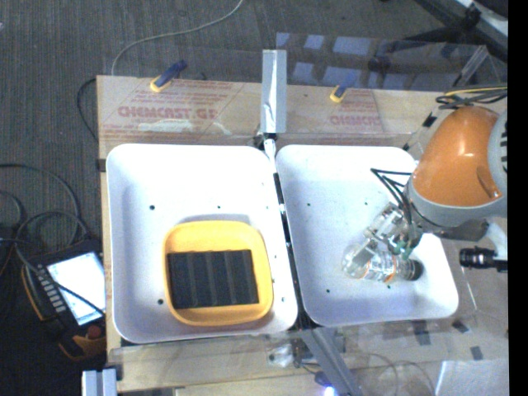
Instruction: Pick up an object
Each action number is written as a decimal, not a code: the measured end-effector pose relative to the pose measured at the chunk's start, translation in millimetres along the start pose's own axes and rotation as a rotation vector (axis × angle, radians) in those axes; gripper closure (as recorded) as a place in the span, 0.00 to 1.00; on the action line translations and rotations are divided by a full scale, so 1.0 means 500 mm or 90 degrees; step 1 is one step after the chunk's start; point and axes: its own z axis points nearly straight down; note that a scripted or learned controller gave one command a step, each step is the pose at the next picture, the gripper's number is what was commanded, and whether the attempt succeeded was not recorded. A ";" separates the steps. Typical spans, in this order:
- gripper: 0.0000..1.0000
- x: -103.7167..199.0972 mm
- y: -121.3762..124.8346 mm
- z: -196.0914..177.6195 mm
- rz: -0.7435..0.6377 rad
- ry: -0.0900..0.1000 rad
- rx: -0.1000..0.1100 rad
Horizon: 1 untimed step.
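A yellow square object (219, 273) with a dark ribbed top lies in the left bin (140, 180), toward its front. My gripper (367, 262) hangs low over the front right part of the right bin (330, 180), reaching in from the right below the orange wrist band (458, 159). Its translucent finger assembly is blurred against the white floor. I see no object between or under the fingers.
A metal divider post (273, 89) stands behind the seam between the bins. Two yellow-and-blue clamps (167, 76) hold the wooden board at the back. A tablet-like device (70, 283) lies on the floor to the left, with cables around it.
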 end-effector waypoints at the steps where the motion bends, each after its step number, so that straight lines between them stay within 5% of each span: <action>1: 0.00 -0.062 -0.042 0.115 0.058 -0.002 -0.001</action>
